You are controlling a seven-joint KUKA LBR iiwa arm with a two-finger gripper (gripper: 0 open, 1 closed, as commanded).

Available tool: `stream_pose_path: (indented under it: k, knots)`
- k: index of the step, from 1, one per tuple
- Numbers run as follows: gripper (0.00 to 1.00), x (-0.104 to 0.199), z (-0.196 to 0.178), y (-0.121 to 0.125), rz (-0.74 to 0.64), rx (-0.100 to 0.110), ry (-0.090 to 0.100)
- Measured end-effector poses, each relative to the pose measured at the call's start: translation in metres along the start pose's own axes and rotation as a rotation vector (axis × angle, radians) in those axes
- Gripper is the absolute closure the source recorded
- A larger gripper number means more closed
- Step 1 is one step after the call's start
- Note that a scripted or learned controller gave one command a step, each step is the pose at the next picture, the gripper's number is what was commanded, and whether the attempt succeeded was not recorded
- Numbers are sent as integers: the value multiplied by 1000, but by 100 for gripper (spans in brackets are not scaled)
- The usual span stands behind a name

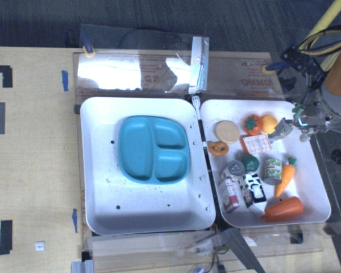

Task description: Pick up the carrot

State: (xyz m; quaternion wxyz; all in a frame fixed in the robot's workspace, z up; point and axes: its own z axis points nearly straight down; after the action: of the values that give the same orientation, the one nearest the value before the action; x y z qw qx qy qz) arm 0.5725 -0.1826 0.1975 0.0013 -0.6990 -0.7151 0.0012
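- Camera view looks down on two white bins; the left bin (96, 169) has a blue plate (154, 149) with compartments.
- Right bin (321, 195) is full of small things, and the carrot (285, 178) lies near its right side, tilted, just beside a green can (272, 169).
- A bigger red-orange vegetable (283, 208) lies just below the carrot.
- Gripper (285, 128) is over the upper right part of this bin, apart from the carrot; I cannot tell whether it is apart or together.
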Motion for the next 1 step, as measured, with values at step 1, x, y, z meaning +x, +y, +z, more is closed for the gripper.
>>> stream_pose_path:
  k: [1]
  knots:
    - [0,-17,94,-58,70,4,4]
